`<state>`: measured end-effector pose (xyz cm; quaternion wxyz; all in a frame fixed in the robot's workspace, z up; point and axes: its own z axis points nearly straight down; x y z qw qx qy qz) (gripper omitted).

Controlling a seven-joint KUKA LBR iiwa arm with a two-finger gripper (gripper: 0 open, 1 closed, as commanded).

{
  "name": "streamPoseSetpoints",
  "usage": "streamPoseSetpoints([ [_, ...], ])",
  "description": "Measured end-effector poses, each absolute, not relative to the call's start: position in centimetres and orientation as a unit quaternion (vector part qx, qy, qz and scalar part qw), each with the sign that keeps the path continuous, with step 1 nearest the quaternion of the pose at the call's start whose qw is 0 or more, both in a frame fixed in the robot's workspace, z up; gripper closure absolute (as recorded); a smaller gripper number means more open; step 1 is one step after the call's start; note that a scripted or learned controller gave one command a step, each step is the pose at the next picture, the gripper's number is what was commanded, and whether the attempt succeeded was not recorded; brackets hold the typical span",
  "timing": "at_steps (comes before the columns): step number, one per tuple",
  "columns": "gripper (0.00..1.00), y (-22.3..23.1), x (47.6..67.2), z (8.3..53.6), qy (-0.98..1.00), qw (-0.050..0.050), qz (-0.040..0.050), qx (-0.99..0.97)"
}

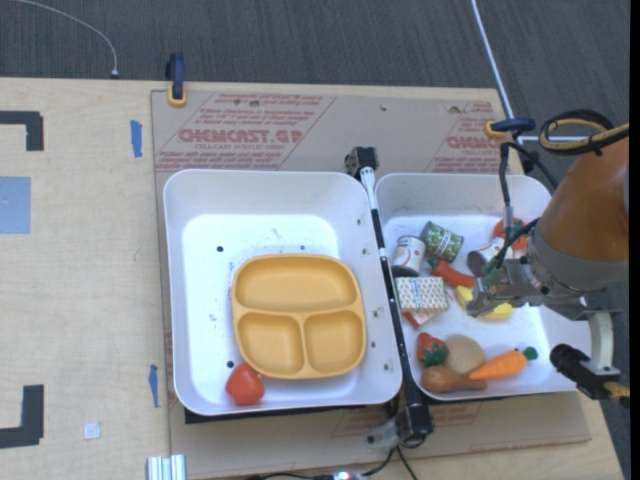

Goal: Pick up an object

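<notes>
Over the left bin: left bin [190,268] holds an orange divided tray [298,314] with three compartments, all bare; a red tomato-like piece [245,384] lies just beside the tray's near left corner
Between the bins: a black clamp bar [378,238] runs along the shared walls
Right bin, left part: right bin [440,186] carries a white can [407,253], a green can [441,240] tilted on its side and a pale patterned block [421,295]
Right bin, near edge: a small red piece [432,348], a tan potato-like lump [463,354] over a brown one [440,378], and a toy carrot [498,365] just beside them
Right bin, right part: the gripper [487,298] is low in the bin, right over a yellow toy [496,311] that touches it; a red strip [455,274] lies just to its left
Tool state: cannot tell, since the wrist and arm [590,228] cover the tip
Likely target: the yellow toy, judged only from its closeness
Doing it well: centre over the yellow toy, keep off the red strip and the bin wall, close fully before lifting, then rise straight up
Risk: the toy looks small and rounded, so it may slip out sideways
</notes>
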<state>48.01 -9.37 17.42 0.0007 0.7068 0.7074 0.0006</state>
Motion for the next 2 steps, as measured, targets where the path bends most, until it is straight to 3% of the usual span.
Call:
streamPoseSetpoints([
  [1,1.00,-9.7,48.0,17.5,0.707,0.001,0.0004,0.707],
  [2,1.00,-13.0,47.9,17.3,0.707,0.001,0.0000,0.707],
])
